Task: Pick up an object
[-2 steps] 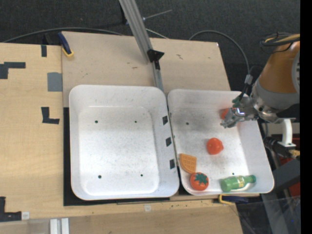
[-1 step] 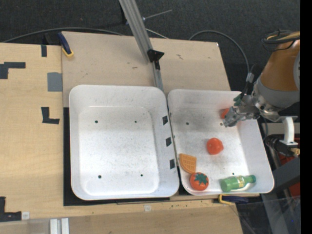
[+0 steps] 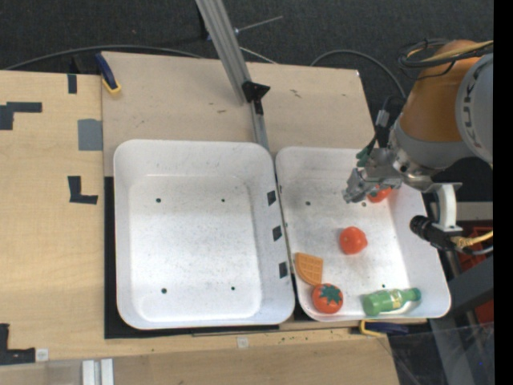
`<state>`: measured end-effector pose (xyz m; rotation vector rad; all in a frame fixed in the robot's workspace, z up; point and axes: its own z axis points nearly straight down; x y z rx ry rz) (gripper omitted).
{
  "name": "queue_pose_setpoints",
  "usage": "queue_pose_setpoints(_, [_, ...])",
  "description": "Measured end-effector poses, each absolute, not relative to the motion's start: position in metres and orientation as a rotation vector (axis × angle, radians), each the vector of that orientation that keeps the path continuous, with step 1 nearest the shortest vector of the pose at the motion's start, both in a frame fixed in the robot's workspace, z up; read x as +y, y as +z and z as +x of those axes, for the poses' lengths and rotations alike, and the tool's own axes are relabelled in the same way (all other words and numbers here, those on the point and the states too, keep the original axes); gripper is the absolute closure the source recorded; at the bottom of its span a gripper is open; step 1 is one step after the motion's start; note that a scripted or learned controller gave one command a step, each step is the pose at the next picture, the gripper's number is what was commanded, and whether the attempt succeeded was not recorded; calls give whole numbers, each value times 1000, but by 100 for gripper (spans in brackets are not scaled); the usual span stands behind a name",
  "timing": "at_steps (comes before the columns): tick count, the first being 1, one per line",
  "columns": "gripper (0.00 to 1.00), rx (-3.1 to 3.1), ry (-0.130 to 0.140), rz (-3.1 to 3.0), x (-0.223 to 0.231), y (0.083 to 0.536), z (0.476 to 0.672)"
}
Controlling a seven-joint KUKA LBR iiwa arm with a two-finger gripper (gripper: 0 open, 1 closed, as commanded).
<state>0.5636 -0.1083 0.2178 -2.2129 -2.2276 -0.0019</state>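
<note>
My gripper (image 3: 363,191) hangs low over the far part of the right bin (image 3: 321,175). A small red object (image 3: 383,193) peeks out right beside and partly under it; I cannot tell whether they touch. A red round fruit (image 3: 353,240) lies in the middle of that bin. Near the front edge sit an orange wedge-shaped piece (image 3: 309,267), a red tomato with a green top (image 3: 327,297) and a green bottle (image 3: 390,301) lying on its side.
The left bin (image 3: 136,215) sits beside the right one, with black clips along the shared wall. A slanted metal pole (image 3: 228,46) rises behind the bins. The arm's grey and orange body (image 3: 445,111) overhangs the right bin's far right corner.
</note>
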Motion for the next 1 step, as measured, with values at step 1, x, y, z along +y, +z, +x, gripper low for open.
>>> queue_pose_setpoints(1, [100,-2228,-1,-2211,-48,212,581])
